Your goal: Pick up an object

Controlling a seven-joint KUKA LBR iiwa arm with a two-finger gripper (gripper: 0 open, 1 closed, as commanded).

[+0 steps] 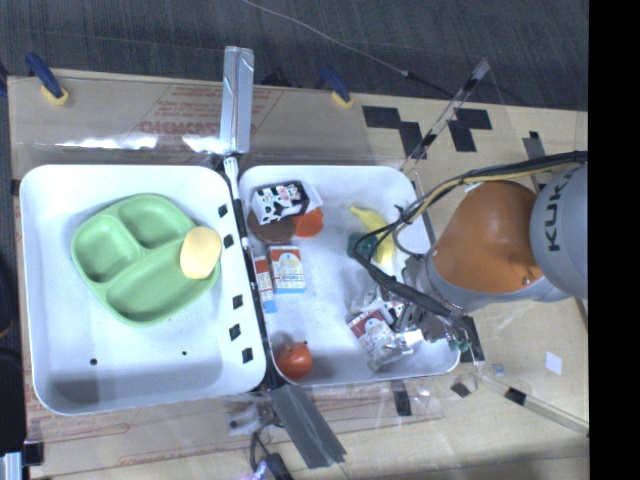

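My gripper [388, 330] reaches down into the right bin [330, 343] near its front right corner, over a crumpled red and white wrapper [374, 334]. The arm's orange band hangs just to the right of it. A yellow banana [372, 230] lies by the right wall, partly behind cables. A cow-patterned carton [277, 202] rests on a brown object, with an orange-red piece [309, 222] beside it. A small white and orange box [288, 268] lies at the bin's middle left. A red tomato [294, 359] sits at the front edge.
The left bin [120, 368] holds a green divided plate [140, 258] with a yellow lemon-like object [200, 252] on its right rim. A metal divider [238, 98] stands between the bins at the back. Cables loop near the arm.
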